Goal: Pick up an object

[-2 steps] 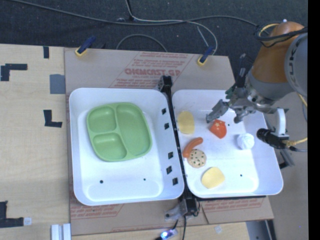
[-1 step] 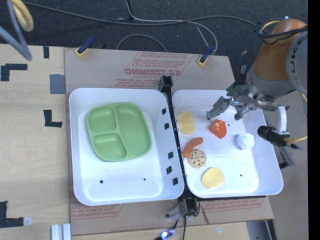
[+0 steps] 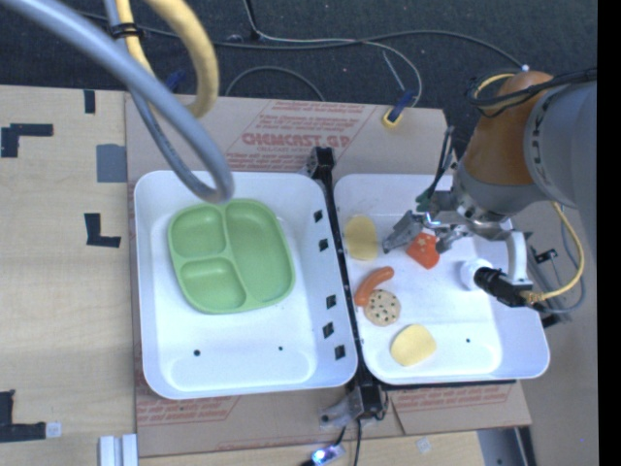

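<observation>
The gripper hung over the right bin, right of centre in the frame, its fingers set wide, one reaching left, just above a small orange-red lump, likely its target. Nearby lay a sausage, a speckled cookie and two smooth yellow pieces. The left bin held a glossy green divided plate.

Small red-orange object, lying in right bin near its upper middle, just beside the gripper, well apart from neighbouring food pieces
</observation>
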Action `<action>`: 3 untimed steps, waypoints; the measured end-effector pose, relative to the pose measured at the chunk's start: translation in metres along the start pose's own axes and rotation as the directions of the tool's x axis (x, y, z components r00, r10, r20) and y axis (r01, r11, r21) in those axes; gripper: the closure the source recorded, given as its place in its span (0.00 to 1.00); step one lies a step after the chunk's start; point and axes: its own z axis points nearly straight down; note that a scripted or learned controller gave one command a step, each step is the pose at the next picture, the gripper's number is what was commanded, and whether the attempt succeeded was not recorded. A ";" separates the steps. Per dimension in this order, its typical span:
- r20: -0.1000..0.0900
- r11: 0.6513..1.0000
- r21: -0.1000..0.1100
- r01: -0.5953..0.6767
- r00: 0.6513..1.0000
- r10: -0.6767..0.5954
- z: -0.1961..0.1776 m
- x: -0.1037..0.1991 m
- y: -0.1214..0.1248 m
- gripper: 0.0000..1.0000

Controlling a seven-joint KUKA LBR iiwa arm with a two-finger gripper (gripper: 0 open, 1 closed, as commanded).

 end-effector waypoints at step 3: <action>0.009 1.000 -0.019 0.000 1.000 0.000 0.051 -0.002 0.008 1.00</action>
